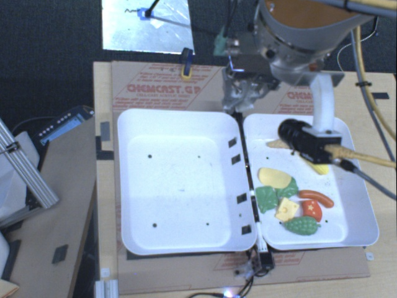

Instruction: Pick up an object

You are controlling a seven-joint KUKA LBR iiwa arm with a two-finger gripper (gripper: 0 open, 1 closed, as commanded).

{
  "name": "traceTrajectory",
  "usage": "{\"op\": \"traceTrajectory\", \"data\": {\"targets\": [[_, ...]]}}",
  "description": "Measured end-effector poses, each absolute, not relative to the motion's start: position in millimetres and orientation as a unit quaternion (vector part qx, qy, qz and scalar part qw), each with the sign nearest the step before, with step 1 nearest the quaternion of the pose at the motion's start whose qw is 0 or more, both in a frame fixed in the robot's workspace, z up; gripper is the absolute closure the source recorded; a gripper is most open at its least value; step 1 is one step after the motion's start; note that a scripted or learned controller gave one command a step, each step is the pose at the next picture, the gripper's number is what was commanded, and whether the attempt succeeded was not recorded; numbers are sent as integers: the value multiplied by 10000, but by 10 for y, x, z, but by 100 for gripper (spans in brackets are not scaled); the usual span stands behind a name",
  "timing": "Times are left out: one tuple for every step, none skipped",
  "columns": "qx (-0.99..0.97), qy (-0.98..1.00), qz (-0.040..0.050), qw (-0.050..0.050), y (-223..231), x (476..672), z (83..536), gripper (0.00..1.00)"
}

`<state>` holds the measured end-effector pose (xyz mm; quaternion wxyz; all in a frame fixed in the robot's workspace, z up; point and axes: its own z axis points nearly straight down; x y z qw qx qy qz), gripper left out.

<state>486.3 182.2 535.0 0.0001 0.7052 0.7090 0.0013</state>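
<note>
Arm comes in from the right, orange-banded wrist high over the back edge of the bins, gripper (239, 98) hanging near the far end of the seam between the two trays; whether it is released or clenched cannot be told from this angle, and nothing is visibly caught in it. Left bin (133, 126) is smooth white plastic, shallow, rounded corners, a few dark dots on the floor. Right bin (356, 219) holds all the candidates, bunched toward its near-left corner, likely because that is where they slid or were dropped: a yellow oval piece (275, 177), a flat green leafy piece (268, 198), a pale yellow wedge (286, 210), a red sausage shape (316, 198), a red rounded piece (312, 210), and a bumpy green oblong (302, 226). They look like glossy plastic toy food, pieces touching or overlapping. A black cylindrical unit (304, 139) sits over the back of the right bin. Pick looks not yet started; gripper is well apart from the pile.
</note>
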Motion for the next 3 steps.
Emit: {"op": "traceTrajectory", "data": {"targets": [[7053, 7089, 13, 1, 1979, 4864, 5351, 100], [7053, 7089, 12, 1, 2186, 4864, 5351, 100], [7055, 7087, 11, 6, 2342, 5076, 5349, 100]]}}
